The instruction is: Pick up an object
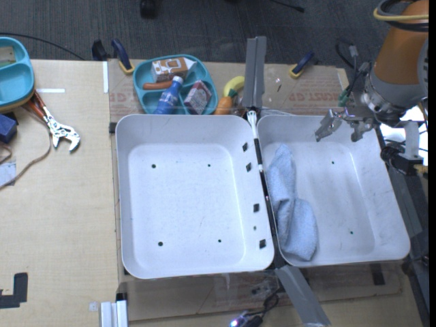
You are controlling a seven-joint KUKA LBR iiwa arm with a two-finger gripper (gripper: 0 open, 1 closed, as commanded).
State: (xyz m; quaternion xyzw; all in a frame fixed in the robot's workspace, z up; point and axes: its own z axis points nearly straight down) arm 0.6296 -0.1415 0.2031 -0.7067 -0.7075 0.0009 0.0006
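One pale blue-grey folded cloth [291, 206] lies centre-right; two-finger gripper [340, 129], upper right, fingers apart w/ nothing between, should drop onto a raised fold, approx. mid-cloth.

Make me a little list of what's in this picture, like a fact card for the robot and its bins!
robot arm: grey with an orange band, reaching in from the right
gripper: above the far edge of the right bin, holding nothing
right bin: has a light blue cloth lying crumpled along its left side
left bin: white, with small dark dots on its floor
behind the bins: a blue tray with small items in it
far left of the bench: a silver wrench
job status: cloth not picked up yet
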